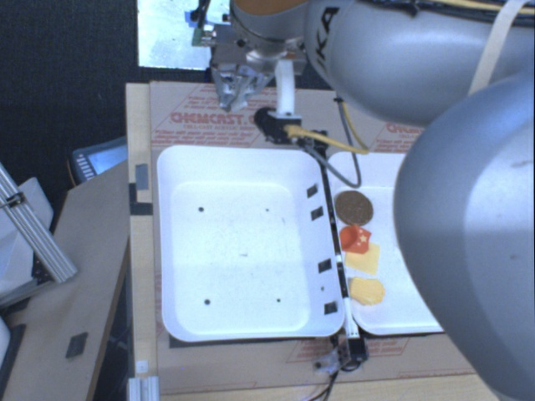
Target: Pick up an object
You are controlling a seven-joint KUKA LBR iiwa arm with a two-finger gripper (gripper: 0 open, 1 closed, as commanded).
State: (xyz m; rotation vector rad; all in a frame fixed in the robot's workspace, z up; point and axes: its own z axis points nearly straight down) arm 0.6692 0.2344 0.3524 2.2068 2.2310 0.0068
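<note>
My gripper [233, 93] hangs above the far edge of the left bin [180, 174], over the cardboard behind it. Nothing shows between its metal fingers. In the right bin [380, 322], along its left side, lie a brown round disc [354, 208], a red piece [356, 239], a pale yellow square slice [364, 259] and a yellow rounded piece [367, 291]. The arm's large grey body covers most of the right bin.
Cardboard [192, 119] with red print lies under both bins. A divider strip with black clips [326, 266] runs between the bins. An aluminium rail [33, 228] and a dark device [96, 164] sit off the bench at left.
</note>
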